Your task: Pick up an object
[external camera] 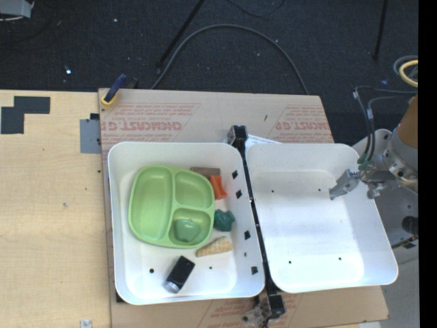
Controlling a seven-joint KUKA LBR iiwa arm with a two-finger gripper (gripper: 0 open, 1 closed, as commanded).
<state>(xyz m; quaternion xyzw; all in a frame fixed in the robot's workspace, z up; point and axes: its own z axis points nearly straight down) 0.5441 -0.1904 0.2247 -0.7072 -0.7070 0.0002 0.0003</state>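
The left bin point(119, 183) holds a light green divided plate point(171, 203) with a green lump point(184, 231) in its near compartment. Right of the plate lie an orange piece point(218, 186) and a dark green object point(223, 219). A tan cone point(214, 247) and a black block point(180, 272) lie nearer the front. My gripper point(343, 185) hangs over the right bin's point(307, 265) far right corner, well away from all these objects, with nothing seen in it.
A black divider clip strip point(244, 203) runs between the two bins. Both sit on printed cardboard point(205, 118) over a wooden bench point(48, 217). The arm's body point(399, 159) stands beyond the right bin's right wall. Cables cross the dark floor behind.
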